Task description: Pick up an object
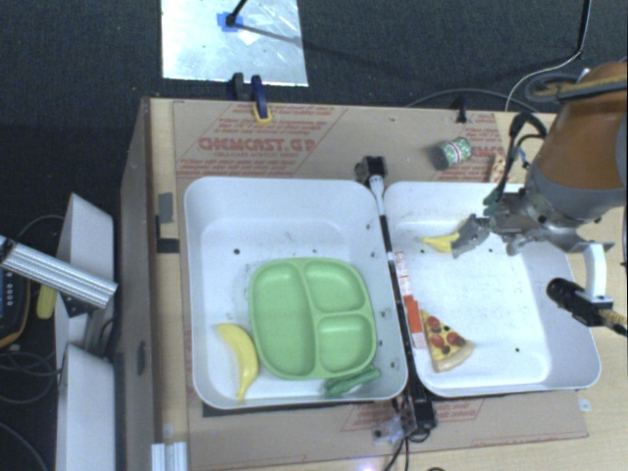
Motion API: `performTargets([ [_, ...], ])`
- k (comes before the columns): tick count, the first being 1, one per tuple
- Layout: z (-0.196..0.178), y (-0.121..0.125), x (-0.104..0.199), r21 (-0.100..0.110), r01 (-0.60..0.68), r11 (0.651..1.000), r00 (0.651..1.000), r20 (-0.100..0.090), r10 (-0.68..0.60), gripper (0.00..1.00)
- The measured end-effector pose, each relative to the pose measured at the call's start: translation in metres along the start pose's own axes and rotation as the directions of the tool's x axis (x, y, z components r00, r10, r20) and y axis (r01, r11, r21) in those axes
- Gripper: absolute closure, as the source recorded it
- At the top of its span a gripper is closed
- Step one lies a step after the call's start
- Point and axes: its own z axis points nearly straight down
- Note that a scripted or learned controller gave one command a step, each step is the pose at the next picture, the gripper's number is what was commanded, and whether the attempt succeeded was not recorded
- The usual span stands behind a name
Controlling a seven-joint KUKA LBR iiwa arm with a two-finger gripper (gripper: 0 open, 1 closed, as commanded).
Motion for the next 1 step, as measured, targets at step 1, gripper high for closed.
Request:
performTargets([
  [1, 0.1362, -0.0685, 0.0019, 0.000, -0.002, 1.000, 1.000, 0.000, 0.002, 0.00],
])
